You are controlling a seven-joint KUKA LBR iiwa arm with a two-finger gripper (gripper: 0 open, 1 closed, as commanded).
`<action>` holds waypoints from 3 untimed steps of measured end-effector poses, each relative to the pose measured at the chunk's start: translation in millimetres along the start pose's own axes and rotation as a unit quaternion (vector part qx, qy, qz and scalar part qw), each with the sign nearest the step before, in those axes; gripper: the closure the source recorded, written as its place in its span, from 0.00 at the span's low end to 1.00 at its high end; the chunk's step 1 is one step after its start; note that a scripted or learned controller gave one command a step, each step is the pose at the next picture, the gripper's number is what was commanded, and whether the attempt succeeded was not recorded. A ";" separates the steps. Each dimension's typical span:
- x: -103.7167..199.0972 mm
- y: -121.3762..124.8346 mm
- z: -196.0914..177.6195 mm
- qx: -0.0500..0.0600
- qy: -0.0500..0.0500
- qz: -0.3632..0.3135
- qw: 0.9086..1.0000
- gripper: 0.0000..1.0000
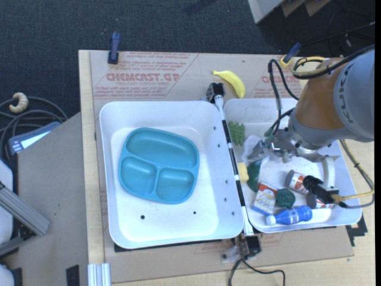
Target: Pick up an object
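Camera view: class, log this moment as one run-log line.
arm: over right bin | gripper: low among clutter, grasp unclear | blue bottle: lying near front | left bin: blue divided plate

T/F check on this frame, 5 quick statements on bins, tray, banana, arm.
1. The blue divided tray lies in the left bin. True.
2. The banana lies inside the right bin. False: it lies on the bench board beyond the bins, near where they meet.
3. The arm is over the right bin. True.
4. The blue bottle stands upright in the left bin. False: it lies on its side near the front edge of the right bin.
5. The tray has three compartments. True.
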State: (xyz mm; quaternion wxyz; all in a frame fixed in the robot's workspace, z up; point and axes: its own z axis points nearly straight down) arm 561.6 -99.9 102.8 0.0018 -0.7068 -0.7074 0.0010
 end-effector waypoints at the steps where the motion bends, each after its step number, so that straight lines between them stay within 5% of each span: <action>1: 8.6 -7.7 18.6 0.000 0.000 0.001 1.000 0.00; 2: 8.5 -7.2 8.4 -0.001 0.000 0.001 1.000 1.00; 3: 64.7 -8.6 -82.3 -0.003 0.000 0.000 1.000 1.00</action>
